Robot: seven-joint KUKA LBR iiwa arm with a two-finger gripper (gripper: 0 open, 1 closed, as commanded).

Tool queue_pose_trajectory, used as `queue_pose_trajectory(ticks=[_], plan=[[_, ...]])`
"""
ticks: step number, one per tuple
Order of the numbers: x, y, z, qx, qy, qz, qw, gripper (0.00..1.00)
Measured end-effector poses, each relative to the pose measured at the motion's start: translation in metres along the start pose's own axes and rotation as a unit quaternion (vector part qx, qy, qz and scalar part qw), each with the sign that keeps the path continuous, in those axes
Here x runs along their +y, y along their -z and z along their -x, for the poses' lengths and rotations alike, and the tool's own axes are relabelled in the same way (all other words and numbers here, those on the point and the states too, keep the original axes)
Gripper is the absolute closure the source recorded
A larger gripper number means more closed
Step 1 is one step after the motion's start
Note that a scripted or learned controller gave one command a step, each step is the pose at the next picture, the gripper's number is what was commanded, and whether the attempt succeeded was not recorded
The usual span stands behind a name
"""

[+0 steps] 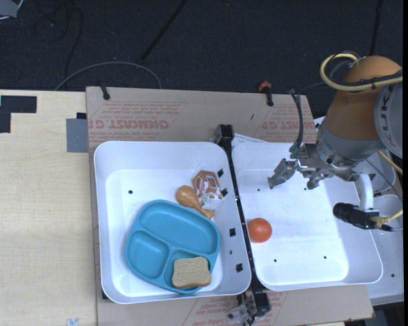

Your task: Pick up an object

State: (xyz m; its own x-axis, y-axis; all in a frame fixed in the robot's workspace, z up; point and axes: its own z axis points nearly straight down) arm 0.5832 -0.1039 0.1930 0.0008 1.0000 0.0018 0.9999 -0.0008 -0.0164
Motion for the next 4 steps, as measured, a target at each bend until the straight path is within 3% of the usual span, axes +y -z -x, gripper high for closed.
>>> queue_pose_trajectory(ticks=[1, 3, 4], plan=[[0.003, 0.007, 0.000, -0.001, 0.001, 0.006, 1.0000, 0.00], [0.002, -0.108, -0.003, 0.000, 0.000, 0.006, 1.0000, 0.00], [0.002, -0.095, -0.001, 0.000, -0.003, 0.006, 1.0000, 1.00]])
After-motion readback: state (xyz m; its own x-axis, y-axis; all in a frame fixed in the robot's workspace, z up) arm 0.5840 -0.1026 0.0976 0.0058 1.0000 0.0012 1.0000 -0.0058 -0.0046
